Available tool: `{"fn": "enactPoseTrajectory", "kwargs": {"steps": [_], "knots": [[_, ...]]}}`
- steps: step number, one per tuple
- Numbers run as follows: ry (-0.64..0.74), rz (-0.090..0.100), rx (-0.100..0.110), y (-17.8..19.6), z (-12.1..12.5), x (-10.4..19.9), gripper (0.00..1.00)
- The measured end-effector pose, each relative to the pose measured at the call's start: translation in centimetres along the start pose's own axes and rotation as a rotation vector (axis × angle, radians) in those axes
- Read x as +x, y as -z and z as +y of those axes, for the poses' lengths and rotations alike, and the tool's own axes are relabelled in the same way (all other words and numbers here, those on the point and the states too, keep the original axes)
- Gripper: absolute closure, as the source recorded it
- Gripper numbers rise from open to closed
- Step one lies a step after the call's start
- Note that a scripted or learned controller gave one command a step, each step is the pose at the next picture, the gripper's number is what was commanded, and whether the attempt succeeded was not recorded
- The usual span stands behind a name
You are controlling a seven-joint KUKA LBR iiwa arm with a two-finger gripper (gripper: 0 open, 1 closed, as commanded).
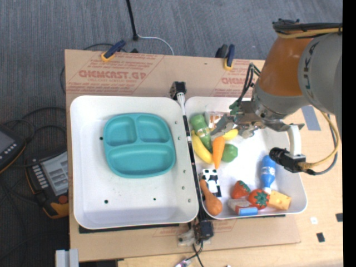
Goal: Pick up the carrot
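You're seeing gripper [228,128] hanging over right bin [297,191], near its upper left corner. Fingers closing around top of carrot [218,150]; carrot pointing tip-down, lying against banana [201,150] and green vegetable [230,153]. Teal plate [139,145] sitting in left bin [92,193]. Blue bottle [267,173] lying further right.

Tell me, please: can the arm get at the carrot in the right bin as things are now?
Probably yes. The gripper hangs just above the carrot, whose top end looks uncovered. The banana and a green vegetable crowd its sides.
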State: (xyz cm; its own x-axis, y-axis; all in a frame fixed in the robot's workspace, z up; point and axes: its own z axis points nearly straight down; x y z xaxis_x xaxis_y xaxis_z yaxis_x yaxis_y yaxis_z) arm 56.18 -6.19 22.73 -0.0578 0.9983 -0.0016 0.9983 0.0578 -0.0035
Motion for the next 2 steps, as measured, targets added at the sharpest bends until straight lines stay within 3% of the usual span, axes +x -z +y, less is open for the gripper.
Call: {"fn": "enactPoseTrajectory", "kwargs": {"steps": [1, 2], "knots": [[0.049, 0.001, 0.0, -12.96, 0.75, -3.58, 0.0], [0.049, 0.001, 0.005, -12.29, 0.66, -3.58, 1.0]]}}
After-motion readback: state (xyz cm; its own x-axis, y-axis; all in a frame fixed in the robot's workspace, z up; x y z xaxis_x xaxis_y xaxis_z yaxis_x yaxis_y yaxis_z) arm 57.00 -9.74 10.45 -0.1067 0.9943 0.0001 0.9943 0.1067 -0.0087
